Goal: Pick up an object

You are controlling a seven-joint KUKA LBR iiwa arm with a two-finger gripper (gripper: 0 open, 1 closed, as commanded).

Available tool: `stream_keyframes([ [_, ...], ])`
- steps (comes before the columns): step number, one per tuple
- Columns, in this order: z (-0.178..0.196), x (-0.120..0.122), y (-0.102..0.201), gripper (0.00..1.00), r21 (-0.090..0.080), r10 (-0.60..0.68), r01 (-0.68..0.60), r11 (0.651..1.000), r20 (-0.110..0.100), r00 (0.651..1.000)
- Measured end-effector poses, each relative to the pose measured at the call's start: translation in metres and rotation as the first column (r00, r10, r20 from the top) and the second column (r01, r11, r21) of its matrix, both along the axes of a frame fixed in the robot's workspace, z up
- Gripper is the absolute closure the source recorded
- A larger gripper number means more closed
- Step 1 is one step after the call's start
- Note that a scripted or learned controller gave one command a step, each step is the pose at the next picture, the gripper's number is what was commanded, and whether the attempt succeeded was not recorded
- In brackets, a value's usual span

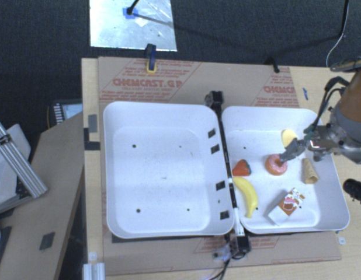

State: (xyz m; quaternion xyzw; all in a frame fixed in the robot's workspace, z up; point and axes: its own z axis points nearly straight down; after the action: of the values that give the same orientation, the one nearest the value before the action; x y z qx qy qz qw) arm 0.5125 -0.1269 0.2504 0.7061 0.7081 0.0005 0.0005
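The right bin [326, 118] holds several small items. A pink ring-shaped donut [276, 166] lies near its middle, with a red strawberry [242, 168] and a yellow banana [246, 196] to its left. Beside the donut on the right lies a tan cone [309, 171]. A yellow lemon-like piece [288, 137] sits farther back, and a white and red box [288, 204] lies near the front. My gripper [287, 153] comes in from the right, slanted down, its tip right at the donut's upper right edge. Nothing is lifted.
The left bin [113, 156] stands beside the right one, with a black clip strip [222, 156] along the shared wall. The arm's grey wrist [344, 136] hangs over the right bin's right rim. A metal sheet [132, 16] lies beyond the bench.
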Motion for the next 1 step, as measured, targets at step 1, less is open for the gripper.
stream_keyframes([
  [1, 0.0110, 0.0011, -0.0001, 1.00, -0.001, 0.002, -0.002, 1.000, 0.003, 1.000],
])
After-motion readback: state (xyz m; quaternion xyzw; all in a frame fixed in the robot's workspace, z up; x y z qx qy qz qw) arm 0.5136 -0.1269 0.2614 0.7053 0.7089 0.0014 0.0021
